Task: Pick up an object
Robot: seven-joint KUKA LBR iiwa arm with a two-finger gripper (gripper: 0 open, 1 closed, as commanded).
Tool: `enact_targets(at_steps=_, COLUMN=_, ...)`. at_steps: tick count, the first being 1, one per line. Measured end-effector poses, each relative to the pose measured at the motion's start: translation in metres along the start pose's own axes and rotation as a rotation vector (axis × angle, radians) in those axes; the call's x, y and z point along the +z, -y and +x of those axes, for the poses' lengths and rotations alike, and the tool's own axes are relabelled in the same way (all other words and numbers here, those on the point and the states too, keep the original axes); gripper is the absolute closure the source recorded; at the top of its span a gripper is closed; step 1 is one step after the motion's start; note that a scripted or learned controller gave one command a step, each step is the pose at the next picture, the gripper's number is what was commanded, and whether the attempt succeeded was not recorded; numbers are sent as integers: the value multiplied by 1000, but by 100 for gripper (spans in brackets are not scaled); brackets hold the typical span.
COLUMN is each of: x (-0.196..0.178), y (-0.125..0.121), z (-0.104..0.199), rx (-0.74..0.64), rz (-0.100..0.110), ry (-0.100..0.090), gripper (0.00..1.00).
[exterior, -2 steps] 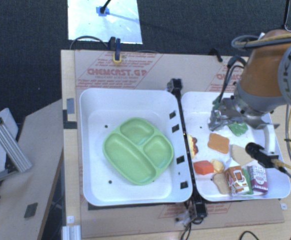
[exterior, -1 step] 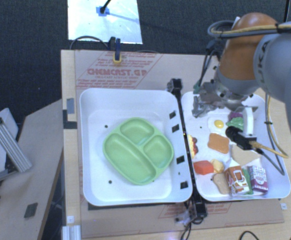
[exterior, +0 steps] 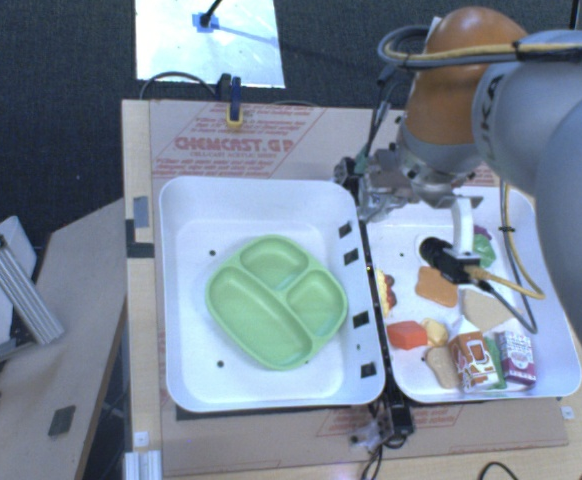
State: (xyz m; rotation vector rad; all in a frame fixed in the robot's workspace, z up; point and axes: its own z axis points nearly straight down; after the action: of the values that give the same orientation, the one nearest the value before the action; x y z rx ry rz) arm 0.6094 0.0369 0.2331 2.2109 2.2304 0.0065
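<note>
The pick appeared not yet made. The claw [exterior: 383,200] hung over the far left corner of the right bin [exterior: 559,368], close to the wall shared with the left bin [exterior: 176,268], and the wrist hid whether it was released or clenched; I could not tell. Nothing could be seen in its grasp.

The candidates lay on the right bin's floor, nearer than the claw: a flat orange slab [exterior: 436,287], matte like toy food; a small red block [exterior: 406,335]; a pale wedge [exterior: 485,310] with smooth faces; and two glossy printed snack packets [exterior: 493,358] side by side at the near edge.

The left bin held a green divided plate [exterior: 276,301], smooth moulded plastic with three rounded compartments. Both bins were shallow white plastic with rounded corners, set on printed cardboard over the worktop [exterior: 81,298].

Reaching, closing and lifting all seemed left to do.
</note>
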Motion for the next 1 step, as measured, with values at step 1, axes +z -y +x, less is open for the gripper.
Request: enact_targets(at_steps=1, x=2, y=11, z=-4, rx=8, rz=4, ry=2, gripper=100)
